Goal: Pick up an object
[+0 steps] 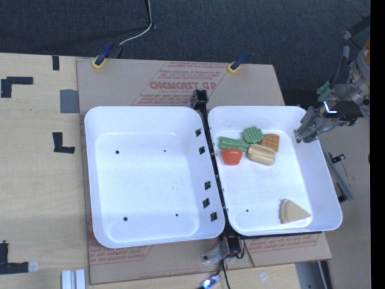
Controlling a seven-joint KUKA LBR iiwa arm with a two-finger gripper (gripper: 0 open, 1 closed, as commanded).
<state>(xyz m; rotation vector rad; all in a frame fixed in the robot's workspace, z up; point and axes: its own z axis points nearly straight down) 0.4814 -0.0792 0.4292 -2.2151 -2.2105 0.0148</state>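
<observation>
The right bin (313, 179) holds a cluster of toy foods near its back: a green leafy piece (242, 139), a red tomato (232, 156), a tan bread roll (261, 154) and an orange waffle-like piece (271, 141). A tan wedge (293, 211) lies apart in the bin's front right corner. My gripper (307, 131) hangs at the right bin's right rim, to the right of the cluster and above the wall. Nothing shows between its fingers.
The left bin (96, 179) stands beside the right one, joined by a black clipped divider (207, 161). Both rest on a cardboard sheet (180, 83) held by two clamps. A cable (141, 29) runs over the dark cloth at the back.
</observation>
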